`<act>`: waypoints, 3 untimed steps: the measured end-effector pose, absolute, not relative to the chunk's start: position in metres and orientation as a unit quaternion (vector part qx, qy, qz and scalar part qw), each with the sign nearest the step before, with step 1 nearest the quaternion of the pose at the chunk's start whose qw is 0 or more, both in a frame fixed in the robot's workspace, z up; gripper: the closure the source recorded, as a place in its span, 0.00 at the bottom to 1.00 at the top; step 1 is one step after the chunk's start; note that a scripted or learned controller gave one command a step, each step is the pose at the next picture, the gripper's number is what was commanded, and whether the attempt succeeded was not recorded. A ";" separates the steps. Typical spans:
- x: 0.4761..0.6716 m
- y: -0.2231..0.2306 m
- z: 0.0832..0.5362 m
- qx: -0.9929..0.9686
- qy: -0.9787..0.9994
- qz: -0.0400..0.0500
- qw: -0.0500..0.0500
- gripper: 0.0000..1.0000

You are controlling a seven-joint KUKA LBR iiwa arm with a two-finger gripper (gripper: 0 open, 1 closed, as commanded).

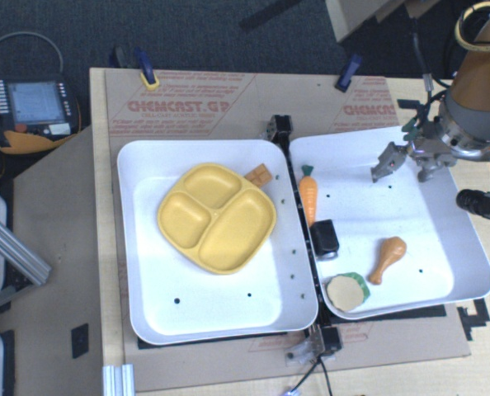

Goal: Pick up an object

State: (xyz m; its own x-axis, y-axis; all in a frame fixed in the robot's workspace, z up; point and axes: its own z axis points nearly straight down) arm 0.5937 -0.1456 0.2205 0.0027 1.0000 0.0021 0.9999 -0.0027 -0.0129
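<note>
While splayed, gripper (406,165) bare.

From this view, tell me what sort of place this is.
Probably a robot lab's grasping test bench: two white bins clamped to a board, toy food such as a carrot and drumstick, and a teach pendant beside it.

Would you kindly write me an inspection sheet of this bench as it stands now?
Surface: left bin and right bin side by side on a brown board.
Job's things: carrot, black block, drumstick, round slice in right bin.
Clutter: yellow divided plate and a small brown piece in left bin.
Grippers: gripper above right bin's far side, holding nothing seen.
Cables: one leaving board's near edge.
Surroundings: handheld pendant at left.
</note>
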 end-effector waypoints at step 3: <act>0.590 -0.146 0.122 -0.707 -0.707 0.001 0.002 0.00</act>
State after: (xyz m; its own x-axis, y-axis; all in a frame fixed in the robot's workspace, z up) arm 0.5900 -0.1455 0.1219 0.0003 1.0000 0.0010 1.0000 -0.0003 -0.0038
